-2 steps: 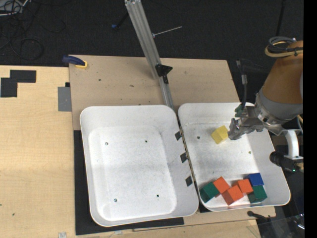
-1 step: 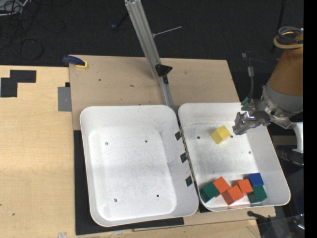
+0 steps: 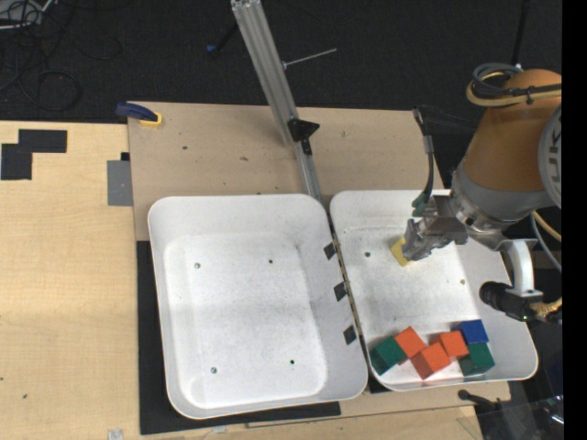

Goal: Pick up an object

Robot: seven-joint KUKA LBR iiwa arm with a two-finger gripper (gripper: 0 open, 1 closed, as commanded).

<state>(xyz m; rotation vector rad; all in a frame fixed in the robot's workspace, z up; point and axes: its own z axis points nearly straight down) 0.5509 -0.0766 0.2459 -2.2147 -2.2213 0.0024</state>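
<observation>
My gripper reaches down into the right bin from the right, its tip at a small yellow block on the bin floor. The block shows just left of the fingers and is partly hidden by them. Near the bin's front edge lies a cluster of blocks: a green one, orange ones, a blue one and a dark green one.
The left bin sits beside the right one, joined by black clips. A slanted aluminium bar rises behind the bins. A blue and yellow clamp lies at the bench's back left corner.
</observation>
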